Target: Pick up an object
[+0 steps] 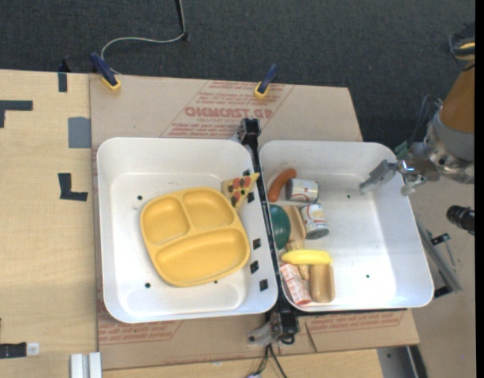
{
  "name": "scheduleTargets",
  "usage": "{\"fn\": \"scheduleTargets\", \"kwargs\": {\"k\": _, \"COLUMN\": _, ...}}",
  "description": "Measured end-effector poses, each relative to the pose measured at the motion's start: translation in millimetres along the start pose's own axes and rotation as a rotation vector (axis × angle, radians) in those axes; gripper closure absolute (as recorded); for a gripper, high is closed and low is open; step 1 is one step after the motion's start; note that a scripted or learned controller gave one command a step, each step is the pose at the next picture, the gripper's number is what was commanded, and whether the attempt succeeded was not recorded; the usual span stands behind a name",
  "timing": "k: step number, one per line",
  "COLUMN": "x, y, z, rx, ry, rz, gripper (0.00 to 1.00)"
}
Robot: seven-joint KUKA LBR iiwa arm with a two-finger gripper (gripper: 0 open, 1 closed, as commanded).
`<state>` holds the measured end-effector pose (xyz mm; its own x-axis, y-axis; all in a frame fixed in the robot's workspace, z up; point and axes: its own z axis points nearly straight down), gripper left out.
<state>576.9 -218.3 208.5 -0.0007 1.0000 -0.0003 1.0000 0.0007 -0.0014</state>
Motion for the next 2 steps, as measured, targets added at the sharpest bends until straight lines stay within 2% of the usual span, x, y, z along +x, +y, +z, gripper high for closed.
{"fn": "scheduleTargets", "kwargs": {"k": 1, "x": 22.6, "y": 64.0, "z": 121.0, "rx": -0.007, "ry": -0.002, "rz": -0.002, "gripper": 0.0}}
{"fn": "scheduleTargets", "kwargs": {"k": 2, "x": 72.3, "y": 48.5, "z": 121.2, "rx": -0.01, "ry": -0.019, "rz": 0.006, "gripper": 0.0}}
